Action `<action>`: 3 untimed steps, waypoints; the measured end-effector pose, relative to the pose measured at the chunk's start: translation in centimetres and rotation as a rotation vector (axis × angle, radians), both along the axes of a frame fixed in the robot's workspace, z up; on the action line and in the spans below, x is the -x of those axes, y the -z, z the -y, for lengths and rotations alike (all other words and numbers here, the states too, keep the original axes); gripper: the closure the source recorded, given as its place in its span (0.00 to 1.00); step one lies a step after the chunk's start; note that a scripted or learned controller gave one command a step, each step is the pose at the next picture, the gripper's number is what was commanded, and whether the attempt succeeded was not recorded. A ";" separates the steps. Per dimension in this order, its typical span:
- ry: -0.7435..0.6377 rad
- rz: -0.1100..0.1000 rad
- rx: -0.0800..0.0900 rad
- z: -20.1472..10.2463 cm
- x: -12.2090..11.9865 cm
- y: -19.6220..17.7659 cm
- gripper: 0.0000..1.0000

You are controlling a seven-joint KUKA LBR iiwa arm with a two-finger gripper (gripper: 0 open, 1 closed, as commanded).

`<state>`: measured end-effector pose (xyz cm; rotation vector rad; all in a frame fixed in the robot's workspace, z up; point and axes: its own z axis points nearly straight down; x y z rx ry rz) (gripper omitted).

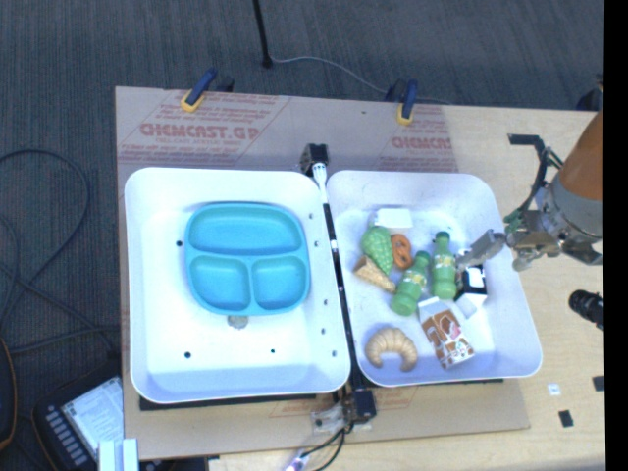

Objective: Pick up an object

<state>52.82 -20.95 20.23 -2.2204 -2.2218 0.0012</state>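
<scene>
This looks like a robotics lab or test cell. A brown cardboard sheet printed with red lettering [201, 131] covers the counter, pinned at its far edge by two blue-and-yellow spring clamps [200, 88]. Two shallow white plastic bins [147, 292] sit side by side on it, the right one filled with toy food. Dark grey office carpet [59, 67] surrounds the rig, crossed by loose black cables [39, 180].

Right bin [510, 356] contents, clustered mid-bin: two green bottles [444, 264] lying side by side, near upright in view; green leafy toy with cone [377, 246]; orange piece [402, 251] just beside it; white block [394, 218] toward the far wall; croissant [392, 346] near the front; printed carton [447, 334] tilted beside the croissant.
</scene>
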 end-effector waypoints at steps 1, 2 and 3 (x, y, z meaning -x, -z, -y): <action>0.001 0.001 0.000 -2.2 3.6 9.6 0.00; 0.002 0.023 0.011 -10.9 3.9 11.1 0.00; 0.003 0.019 0.008 -11.0 3.9 10.2 1.00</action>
